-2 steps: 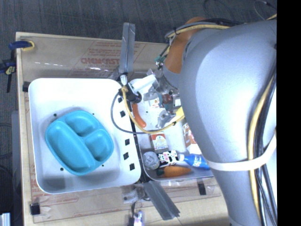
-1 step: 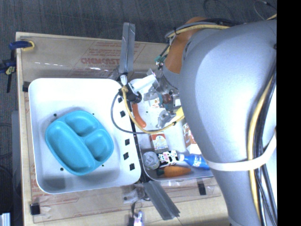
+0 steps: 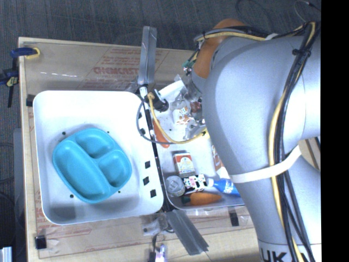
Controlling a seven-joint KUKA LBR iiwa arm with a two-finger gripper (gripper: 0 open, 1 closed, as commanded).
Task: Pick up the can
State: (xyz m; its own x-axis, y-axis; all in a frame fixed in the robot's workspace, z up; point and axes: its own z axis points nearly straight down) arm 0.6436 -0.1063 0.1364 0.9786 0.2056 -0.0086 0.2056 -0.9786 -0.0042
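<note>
1. Clearly, the grey arm [image 3: 262, 119] comes in from 3 o'clock and covers most of the right side of the view; its big body lies over the right bin [image 3: 180, 205].
2. An orange band [image 3: 210, 51] shows at the upper end of the arm, near 12 o'clock from the right bin.
3. The gripper [image 3: 182, 111] hangs below this band, over the upper part of the right bin, just beside the divider between the two bins. Cables and small parts crowd around it, so I cannot tell if it is spread or pressed together, and nothing is seen held in it.
4. The can [image 3: 175, 186] lies in the lower part of the right bin, at 6 o'clock from the gripper and apart from it, with its round silver end turned up to the camera.
5. Around the can: a small red and white box [image 3: 184, 162] at its 1 o'clock, a black and white patterned object [image 3: 193, 182] at 3 o'clock just beside it, an orange object [image 3: 204, 198] at 4 o'clock, and a blue item [image 3: 226, 187] farther at 3 o'clock, partly under the arm.
6. The left bin [image 3: 49, 105] holds a turquoise divided tray [image 3: 91, 164], well apart from the can.
7. Both bins stand on the table [image 3: 82, 59].
</note>
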